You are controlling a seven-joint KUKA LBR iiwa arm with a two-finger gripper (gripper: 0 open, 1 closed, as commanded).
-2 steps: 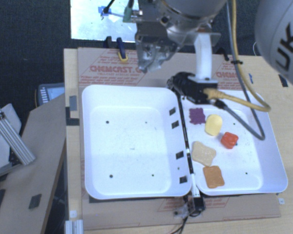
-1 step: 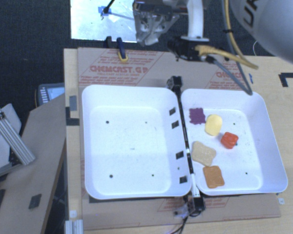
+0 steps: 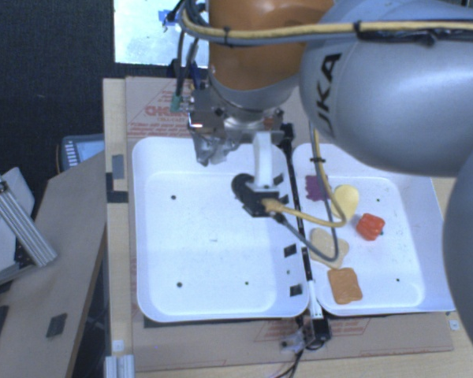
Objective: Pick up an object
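Camera view: the grey arm [image 3: 394, 77] reaches in from the right, its wrist hanging low over the far right corner of the left bin [image 3: 197, 250], where the floor is bare. The jaws sit beneath the wrist housing. I cannot tell how far open they are, and no object shows held there.

The things to pick all lie in the right bin [image 3: 402, 266], gathered towards its left wall. A purple piece [image 3: 315, 187] lies farthest back, with a yellow piece [image 3: 346, 199] just beside it. A red pepper-like toy [image 3: 370, 226], a cream piece [image 3: 331, 246] and a tan slab [image 3: 345, 284] lie nearer the front.

Poised over bare floor, the jaws probably need to cross the shared wall before any pick.
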